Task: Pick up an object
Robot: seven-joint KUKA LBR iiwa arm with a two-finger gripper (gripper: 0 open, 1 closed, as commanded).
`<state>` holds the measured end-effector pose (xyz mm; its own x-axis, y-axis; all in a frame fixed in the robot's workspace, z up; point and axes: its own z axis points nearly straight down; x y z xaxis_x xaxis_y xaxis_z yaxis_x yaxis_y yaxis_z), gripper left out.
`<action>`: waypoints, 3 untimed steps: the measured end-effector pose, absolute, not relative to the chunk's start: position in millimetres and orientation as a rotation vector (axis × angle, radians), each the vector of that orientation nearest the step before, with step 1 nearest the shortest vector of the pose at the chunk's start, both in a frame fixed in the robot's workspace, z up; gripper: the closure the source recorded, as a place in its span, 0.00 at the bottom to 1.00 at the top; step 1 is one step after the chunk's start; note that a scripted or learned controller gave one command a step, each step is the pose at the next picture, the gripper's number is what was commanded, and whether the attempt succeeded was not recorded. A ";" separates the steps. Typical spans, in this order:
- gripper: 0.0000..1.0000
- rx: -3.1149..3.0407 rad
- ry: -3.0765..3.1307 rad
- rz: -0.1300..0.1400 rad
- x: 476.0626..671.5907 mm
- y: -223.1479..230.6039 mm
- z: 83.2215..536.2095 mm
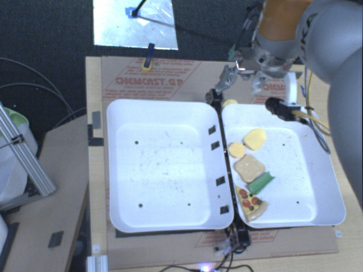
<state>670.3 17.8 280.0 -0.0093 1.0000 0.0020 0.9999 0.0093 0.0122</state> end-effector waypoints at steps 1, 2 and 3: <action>0.00 2.220 2.239 -0.013 589.6 56.5 178.4; 0.00 2.224 2.224 -0.005 504.1 49.0 183.7; 0.00 2.213 2.225 0.007 560.7 71.7 184.7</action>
